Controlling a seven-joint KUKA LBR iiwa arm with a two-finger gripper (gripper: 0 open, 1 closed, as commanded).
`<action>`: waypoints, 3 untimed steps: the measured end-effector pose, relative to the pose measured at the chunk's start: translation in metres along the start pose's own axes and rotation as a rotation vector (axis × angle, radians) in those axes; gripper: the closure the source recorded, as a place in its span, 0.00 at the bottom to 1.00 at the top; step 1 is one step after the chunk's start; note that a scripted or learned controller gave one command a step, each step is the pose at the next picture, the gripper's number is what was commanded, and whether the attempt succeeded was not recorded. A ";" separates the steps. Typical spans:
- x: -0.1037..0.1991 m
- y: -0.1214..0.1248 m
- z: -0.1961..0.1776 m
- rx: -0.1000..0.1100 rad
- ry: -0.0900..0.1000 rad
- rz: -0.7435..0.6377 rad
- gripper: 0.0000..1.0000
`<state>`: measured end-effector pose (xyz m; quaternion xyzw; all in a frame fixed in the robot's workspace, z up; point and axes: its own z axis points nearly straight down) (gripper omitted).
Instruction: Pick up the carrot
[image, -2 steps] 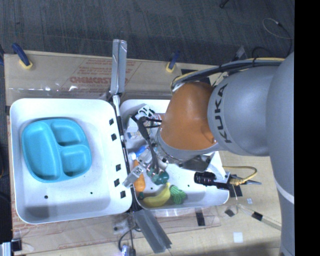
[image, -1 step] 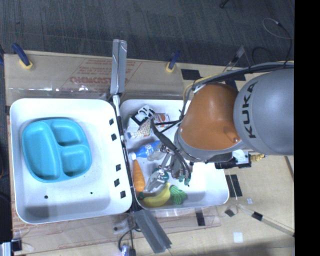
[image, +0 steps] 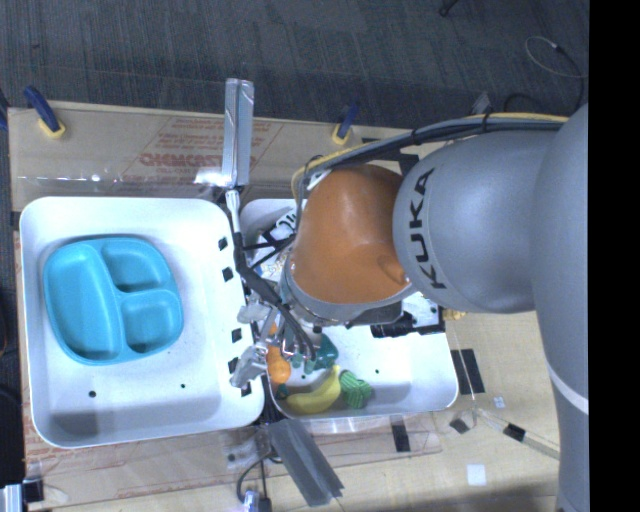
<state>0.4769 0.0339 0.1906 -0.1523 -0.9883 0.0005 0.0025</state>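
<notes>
The carrot (image: 279, 368) lies in the right bin (image: 432, 392), close to its left wall at about seven o'clock from the orange band (image: 345, 240); only a small orange patch of it shows, so its long axis and which way it points cannot be told. The gripper (image: 268, 362) hangs over that patch, the arm (image: 480, 230) covering most of the bin; whether the fingers are spread or closed, and whether they touch or hold the carrot, cannot be told. A banana (image: 312, 394) curves just beside the carrot at four o'clock; a green item (image: 356, 389) lies at the banana's three o'clock; a teal item (image: 322, 351) sits near the gripper. The left bin (image: 200, 400) holds a blue divided tray (image: 110, 295).
</notes>
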 end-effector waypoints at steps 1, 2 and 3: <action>-0.011 -0.036 0.000 0.001 0.003 -0.223 0.00; -0.020 -0.068 0.000 0.000 0.001 -0.204 0.00; 0.002 0.001 0.000 0.000 0.001 -0.224 0.00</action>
